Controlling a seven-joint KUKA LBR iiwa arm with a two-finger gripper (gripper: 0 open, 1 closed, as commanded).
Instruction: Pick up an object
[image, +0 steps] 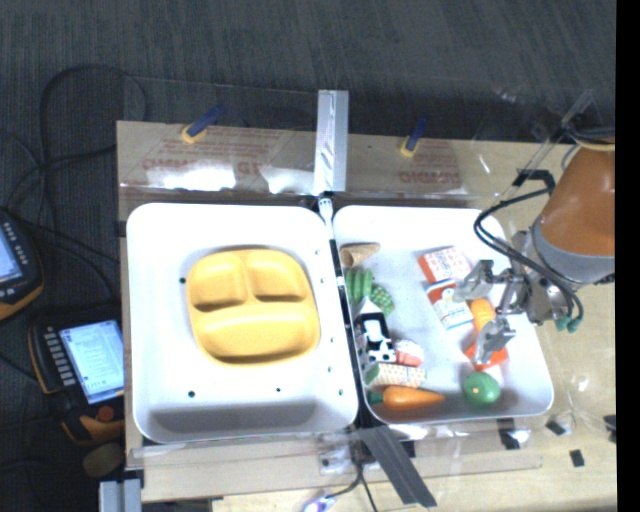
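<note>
Reaching in from the right, the gripper (485, 310) hangs low over the right bin (530, 400), its fingers closed on an orange object (483, 312). Crowding it are one green ball (482, 389), one carrot (408, 398), two red-and-white cartons (443, 265) and a cow figure (376, 343). One yellow tray (253, 304) fills the left bin (150, 300).

Even overhead light, white bins (140, 330) bright, soft shadows, slightly grainy, mildly soft focus
</note>
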